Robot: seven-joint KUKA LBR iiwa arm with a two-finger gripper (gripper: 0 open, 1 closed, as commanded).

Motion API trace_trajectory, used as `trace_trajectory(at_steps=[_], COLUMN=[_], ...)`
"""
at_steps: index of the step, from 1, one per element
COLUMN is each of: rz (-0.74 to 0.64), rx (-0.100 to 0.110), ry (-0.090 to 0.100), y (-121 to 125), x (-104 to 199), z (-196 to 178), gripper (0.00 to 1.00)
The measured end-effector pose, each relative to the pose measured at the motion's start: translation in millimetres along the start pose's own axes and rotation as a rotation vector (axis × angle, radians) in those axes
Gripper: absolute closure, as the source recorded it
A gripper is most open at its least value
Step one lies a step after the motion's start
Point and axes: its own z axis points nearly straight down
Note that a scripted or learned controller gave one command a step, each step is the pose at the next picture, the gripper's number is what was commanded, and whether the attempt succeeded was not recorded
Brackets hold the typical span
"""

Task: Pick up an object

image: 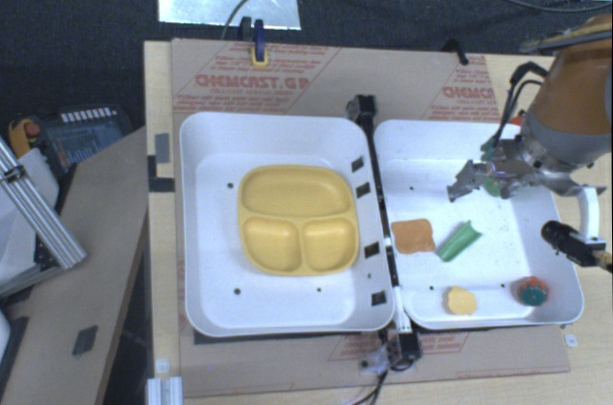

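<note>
Pincer [476, 177] hovers over the right bin [556, 312]; its finger spread cannot be told

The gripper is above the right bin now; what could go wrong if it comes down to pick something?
1. The gripper hangs over bare floor of the right bin, up and to the right of the green piece, so a straight descent would likely close on nothing.
2. The green piece lies right beside the orange slice; a grasp there might push or catch both.
</note>
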Motion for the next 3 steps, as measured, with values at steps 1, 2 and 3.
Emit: trace_trajectory(at_steps=[1,2,3], rz=[-0.003,-0.001,0.0], rx=[-0.013,-0.013,-0.013], ry=[-0.001,-0.001,-0.001], y=[2.6,-0.9,-1.7], x=[0.5,0.0,-5.9], z=[-7.5,52.3,111.1], gripper=[0.0,0.0,0.0])
